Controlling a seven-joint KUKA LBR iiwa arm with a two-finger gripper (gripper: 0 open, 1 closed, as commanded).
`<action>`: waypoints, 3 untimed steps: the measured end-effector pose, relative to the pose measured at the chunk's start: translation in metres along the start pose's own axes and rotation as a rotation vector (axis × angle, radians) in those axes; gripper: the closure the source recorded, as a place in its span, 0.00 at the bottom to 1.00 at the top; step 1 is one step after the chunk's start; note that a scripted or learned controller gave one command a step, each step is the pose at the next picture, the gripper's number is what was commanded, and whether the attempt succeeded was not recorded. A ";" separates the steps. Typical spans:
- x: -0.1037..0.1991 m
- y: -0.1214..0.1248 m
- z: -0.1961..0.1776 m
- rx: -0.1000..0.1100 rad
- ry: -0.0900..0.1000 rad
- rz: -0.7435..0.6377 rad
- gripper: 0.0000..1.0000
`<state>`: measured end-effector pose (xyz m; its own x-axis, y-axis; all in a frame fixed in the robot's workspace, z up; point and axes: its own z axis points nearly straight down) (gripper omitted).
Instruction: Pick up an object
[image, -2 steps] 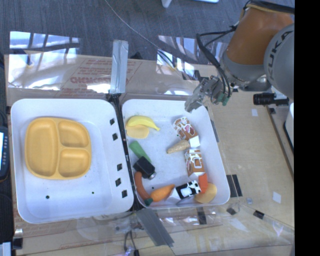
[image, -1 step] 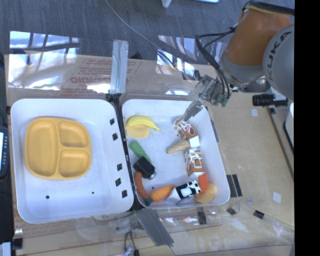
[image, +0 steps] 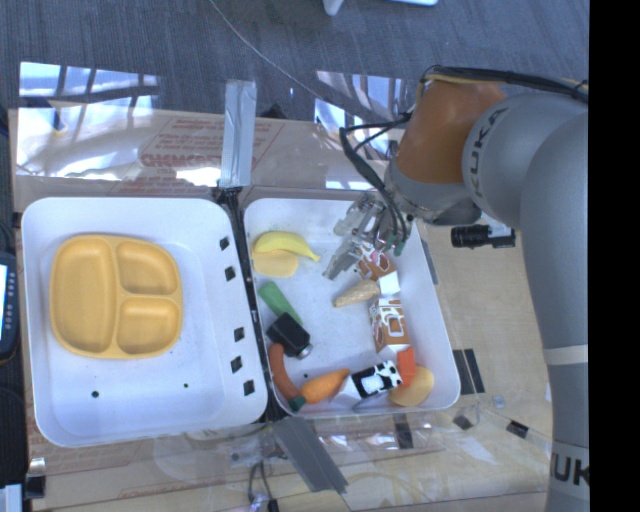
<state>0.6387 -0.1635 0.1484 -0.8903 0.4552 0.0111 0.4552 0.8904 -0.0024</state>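
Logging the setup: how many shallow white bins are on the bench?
2: the left shallow white bin holds a yellow divided plate; the right shallow white bin holds the toys.

Hand (image: 358, 243) over toy-strewn right bin (image: 330, 212)

Both bins (image: 215, 215) are white; the left one bears a yellow divided plate (image: 115, 295); in the right bin, a yellow banana (image: 282, 245), a green vegetable (image: 280, 300), a black block (image: 288, 333), an orange carrot (image: 322, 385); at its near edge, a black-and-white cow-patterned carton (image: 377, 380); the arm (image: 520, 150) is grey with an orange band (image: 440, 125).
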 end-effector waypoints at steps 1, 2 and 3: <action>0.004 -0.044 0.058 -0.001 -0.008 0.067 0.00; 0.074 -0.089 0.056 -0.004 -0.014 0.153 0.00; 0.073 -0.087 0.044 -0.005 -0.018 0.145 1.00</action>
<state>0.5339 -0.2080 0.1051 -0.8150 0.5794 -0.0070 0.5794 0.8150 0.0024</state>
